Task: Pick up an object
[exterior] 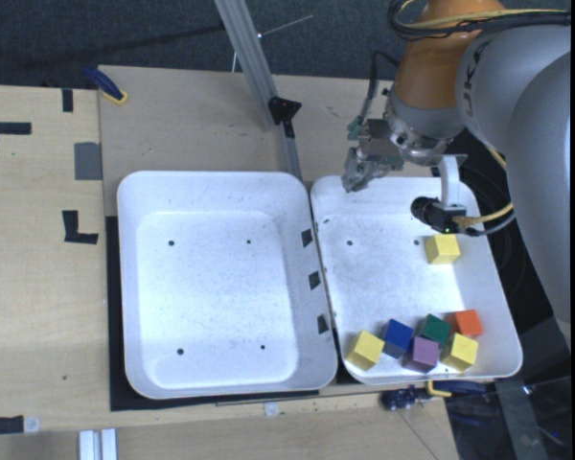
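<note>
1. Camera view: the pincer (357, 177) hangs over the right bin's (383, 257) upper-left corner, near its rim; I cannot tell its state.
2. A yellow cube (442, 248) sits alone near the right rim.
3. Six cubes (417, 341) cluster along the lower rim.
4. The left bin (211, 286) adjoins.

Single fixed camera above bench (38, 286), angled down, both white bins (125, 199) in frame, arm (517, 75) entering from right.

grey arm (532, 103), orange band (441, 41), black and yellow cables (479, 220)
</note>
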Robot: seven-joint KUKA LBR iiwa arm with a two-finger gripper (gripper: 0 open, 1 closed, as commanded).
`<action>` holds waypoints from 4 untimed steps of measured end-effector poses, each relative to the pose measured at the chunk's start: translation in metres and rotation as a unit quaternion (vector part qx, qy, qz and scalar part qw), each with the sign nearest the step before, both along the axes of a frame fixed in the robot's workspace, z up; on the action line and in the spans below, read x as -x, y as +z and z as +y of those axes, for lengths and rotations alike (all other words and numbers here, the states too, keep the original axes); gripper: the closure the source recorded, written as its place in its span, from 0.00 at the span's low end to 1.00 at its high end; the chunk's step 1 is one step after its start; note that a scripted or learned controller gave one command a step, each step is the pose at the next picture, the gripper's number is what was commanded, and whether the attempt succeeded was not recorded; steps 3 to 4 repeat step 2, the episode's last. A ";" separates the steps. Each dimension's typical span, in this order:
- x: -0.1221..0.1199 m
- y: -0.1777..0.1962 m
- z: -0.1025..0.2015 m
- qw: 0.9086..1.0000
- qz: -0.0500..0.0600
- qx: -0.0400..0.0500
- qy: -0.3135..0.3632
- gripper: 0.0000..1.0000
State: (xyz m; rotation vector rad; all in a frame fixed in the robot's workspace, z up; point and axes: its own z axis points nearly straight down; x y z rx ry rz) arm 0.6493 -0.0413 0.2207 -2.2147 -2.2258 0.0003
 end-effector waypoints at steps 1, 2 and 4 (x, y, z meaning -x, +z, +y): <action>0.025 -0.005 0.057 1.000 0.001 0.000 0.001 1.00; 0.039 -0.007 0.114 1.000 0.001 -0.001 0.001 1.00; 0.039 -0.007 0.114 1.000 0.001 -0.001 0.001 1.00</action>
